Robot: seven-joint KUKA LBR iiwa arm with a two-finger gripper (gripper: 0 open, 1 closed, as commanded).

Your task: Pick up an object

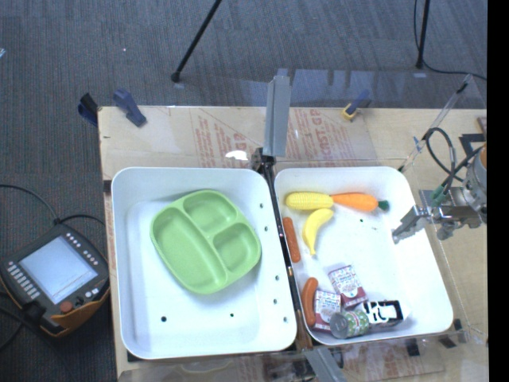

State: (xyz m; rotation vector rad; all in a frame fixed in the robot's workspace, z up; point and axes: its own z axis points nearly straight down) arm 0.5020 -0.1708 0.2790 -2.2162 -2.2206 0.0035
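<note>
The right bin (421,285) holds a yellow corn cob (308,201), an orange carrot (355,202) and a banana (316,228) near its far side. A red sausage (292,239) lies along its left wall. A second sausage (309,299), two red-and-white packets (343,278), a small can (350,323) and a black-and-white item (386,312) crowd its near side. My gripper (407,226) hangs over the bin's right rim, right of the carrot and well apart from every object. Nothing shows in it.
The left bin (131,293) carries a green divided plate (207,239). A grey upright post (277,118) stands behind the seam between the bins. Cables loop at the arm's wrist (441,153). A handheld controller (52,281) sits on the floor to the left.
</note>
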